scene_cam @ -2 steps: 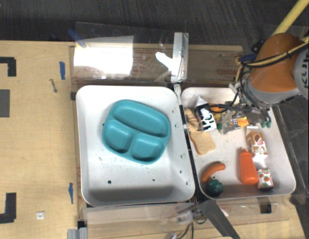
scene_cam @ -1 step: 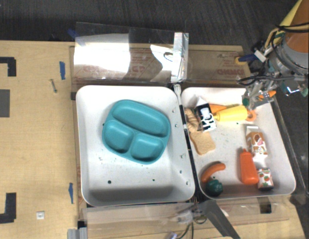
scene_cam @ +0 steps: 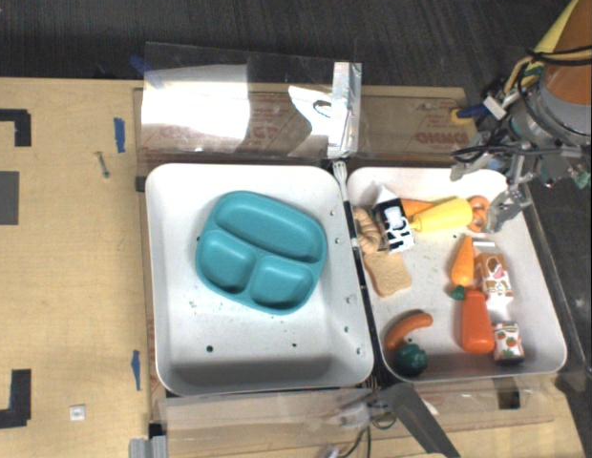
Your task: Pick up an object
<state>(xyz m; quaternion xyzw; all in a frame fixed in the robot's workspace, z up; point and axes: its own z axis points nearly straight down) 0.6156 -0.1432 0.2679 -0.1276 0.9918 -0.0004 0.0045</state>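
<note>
The right bin (scene_cam: 549, 346) holds several toy foods. A yellow-orange piece (scene_cam: 439, 214) lies at the back beside a black-and-white box (scene_cam: 393, 225), with a tan bread slice (scene_cam: 387, 273) in front of them. An orange carrot (scene_cam: 461, 263), an orange bottle (scene_cam: 475, 322) and two small printed cartons (scene_cam: 495, 280) (scene_cam: 507, 342) lie on the right side. A curved orange piece (scene_cam: 408, 324) and a green lump (scene_cam: 411, 356) sit near the front. My gripper (scene_cam: 489, 185) hangs open over the bin's back right corner, above the yellow-orange piece's right end, holding nothing.
The left bin (scene_cam: 172, 332) carries a teal divided plate (scene_cam: 261, 250). A ridge (scene_cam: 358, 284) separates the two bins. Behind them stands a clear plastic panel with a taped post (scene_cam: 344, 108). Cables (scene_cam: 506, 84) trail from the wrist at the upper right.
</note>
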